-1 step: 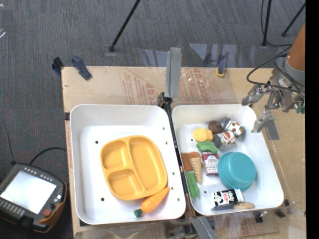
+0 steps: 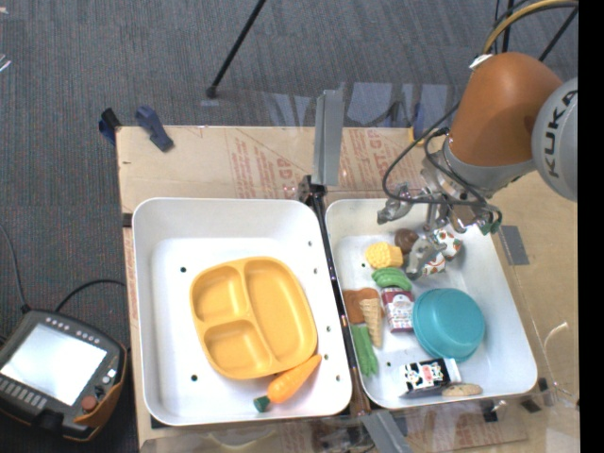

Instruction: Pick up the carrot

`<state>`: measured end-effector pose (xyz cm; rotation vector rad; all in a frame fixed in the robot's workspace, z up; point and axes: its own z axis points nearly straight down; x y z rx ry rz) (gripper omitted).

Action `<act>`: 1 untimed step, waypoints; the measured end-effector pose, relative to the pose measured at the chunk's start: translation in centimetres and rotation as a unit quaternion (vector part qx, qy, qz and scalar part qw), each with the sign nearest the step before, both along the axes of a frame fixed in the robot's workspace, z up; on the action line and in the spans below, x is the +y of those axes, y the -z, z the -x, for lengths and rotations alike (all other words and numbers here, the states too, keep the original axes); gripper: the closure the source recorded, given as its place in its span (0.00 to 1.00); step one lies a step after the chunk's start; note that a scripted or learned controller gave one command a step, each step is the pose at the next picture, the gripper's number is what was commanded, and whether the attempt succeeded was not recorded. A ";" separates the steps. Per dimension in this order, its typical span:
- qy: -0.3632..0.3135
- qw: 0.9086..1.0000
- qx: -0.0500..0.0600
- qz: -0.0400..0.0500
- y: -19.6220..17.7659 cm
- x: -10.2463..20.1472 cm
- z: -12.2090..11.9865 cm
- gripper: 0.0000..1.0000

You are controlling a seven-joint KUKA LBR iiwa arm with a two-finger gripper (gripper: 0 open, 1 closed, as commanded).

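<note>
**benchwatcher:** What's on your feed? Give me a count of everything.

**me:** Two white bins side by side. In the left bin [image 2: 151, 253] I count two things: one yellow divided plate [image 2: 253, 317] with three compartments, and one carrot [image 2: 293, 381]. The carrot lies on the bin floor touching the plate's near right corner, orange body angled up to the right, green stub pointing down-left toward the bin's front edge.

**benchwatcher:** And the right one?

**me:** The right bin [image 2: 510, 347] is crowded. I count one teal bowl [image 2: 448, 323], one small milk carton with cow spots [image 2: 425, 375], one corn cob [image 2: 382, 254], one green pea pod [image 2: 392, 278], one small red-labelled jar [image 2: 399, 311], one slice of toast [image 2: 360, 304] and one long green bean-like piece [image 2: 364, 349] along the left wall. There's a tan thing beside the carton that I can't make out.

**benchwatcher:** Where's the arm?

**me:** Over the far part of the right bin, well apart from the carrot. The gripper [image 2: 436, 245] hangs down next to the corn, its fingers a little apart, and I see nothing between them.
</note>
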<state>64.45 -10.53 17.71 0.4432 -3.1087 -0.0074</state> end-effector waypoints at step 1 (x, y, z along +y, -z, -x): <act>-0.147 0.989 -0.007 0.002 8.2 2.3 -0.4 0.00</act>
